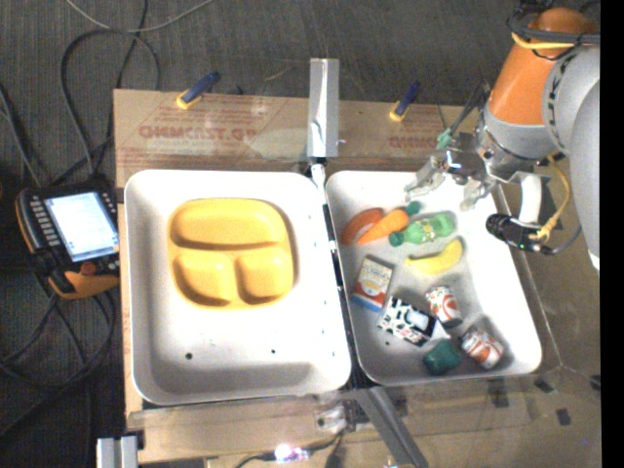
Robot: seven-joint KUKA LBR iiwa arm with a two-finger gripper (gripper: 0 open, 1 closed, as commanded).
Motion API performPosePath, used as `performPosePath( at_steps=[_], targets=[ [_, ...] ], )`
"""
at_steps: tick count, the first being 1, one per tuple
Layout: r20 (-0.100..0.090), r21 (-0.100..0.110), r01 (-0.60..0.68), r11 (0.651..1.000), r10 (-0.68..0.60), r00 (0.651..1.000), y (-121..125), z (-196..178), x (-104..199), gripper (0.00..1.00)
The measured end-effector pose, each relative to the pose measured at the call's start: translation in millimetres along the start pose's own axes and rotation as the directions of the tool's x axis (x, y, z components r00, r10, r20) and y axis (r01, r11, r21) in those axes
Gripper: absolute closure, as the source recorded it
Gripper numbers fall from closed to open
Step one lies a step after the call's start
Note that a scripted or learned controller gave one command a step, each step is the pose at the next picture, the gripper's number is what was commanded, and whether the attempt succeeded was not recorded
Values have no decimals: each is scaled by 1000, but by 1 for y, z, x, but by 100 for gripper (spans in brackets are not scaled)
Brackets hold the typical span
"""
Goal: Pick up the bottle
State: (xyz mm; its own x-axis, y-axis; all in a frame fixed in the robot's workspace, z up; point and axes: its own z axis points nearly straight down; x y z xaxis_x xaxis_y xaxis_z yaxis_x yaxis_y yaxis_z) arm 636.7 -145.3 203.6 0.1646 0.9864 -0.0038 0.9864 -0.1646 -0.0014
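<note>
A green bottle (427, 229) lies on its side in the upper part of the right bin (517, 300), its cap end pointing left toward an orange carrot (383, 225). My gripper (448, 183) hangs open just above and behind the bottle, over the bin's far rim, with its two fingers spread to left and right. Nothing is between the fingers.
In the right bin also lie a yellow banana (438, 254), a small carton (372, 282), a black-and-white box (407, 321), two cans (444, 305) (482, 347) and a dark green piece (442, 357). The left bin (146, 359) holds a yellow divided tray (232, 251). A pendant (70, 227) lies at far left.
</note>
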Motion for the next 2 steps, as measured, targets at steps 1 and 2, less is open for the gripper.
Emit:
performPosePath(
  at_steps=[1,2],
  targets=[
    [-1,2,-130,991,130,991,28,61,-41,0],
    [-7,-4,-133,991,133,991,43,103,-54,0]
  ],
)
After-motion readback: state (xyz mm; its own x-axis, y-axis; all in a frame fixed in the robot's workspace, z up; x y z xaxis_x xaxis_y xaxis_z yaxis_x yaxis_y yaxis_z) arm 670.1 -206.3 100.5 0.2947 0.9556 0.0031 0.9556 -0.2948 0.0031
